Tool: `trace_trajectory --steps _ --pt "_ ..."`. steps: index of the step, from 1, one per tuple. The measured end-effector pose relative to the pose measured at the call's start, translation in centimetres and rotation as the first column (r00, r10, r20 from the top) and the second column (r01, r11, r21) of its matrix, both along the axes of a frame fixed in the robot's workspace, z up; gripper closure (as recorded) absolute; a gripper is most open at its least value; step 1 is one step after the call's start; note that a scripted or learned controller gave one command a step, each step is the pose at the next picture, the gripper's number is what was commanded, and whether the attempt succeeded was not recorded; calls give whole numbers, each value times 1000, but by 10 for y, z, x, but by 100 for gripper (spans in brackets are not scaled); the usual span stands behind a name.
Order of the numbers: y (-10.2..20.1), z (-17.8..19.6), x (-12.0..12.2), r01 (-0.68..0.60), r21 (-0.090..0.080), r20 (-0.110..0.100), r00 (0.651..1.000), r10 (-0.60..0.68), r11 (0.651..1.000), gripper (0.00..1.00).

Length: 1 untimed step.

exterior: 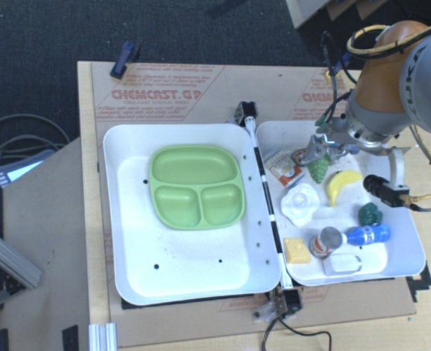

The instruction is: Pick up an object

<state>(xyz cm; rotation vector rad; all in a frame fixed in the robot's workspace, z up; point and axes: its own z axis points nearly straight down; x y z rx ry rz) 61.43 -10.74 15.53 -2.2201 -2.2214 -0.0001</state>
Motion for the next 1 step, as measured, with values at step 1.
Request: trace_trajectory --steps 1 --pt "71 81 -21 -1 0 3 1000 1 1000 100"
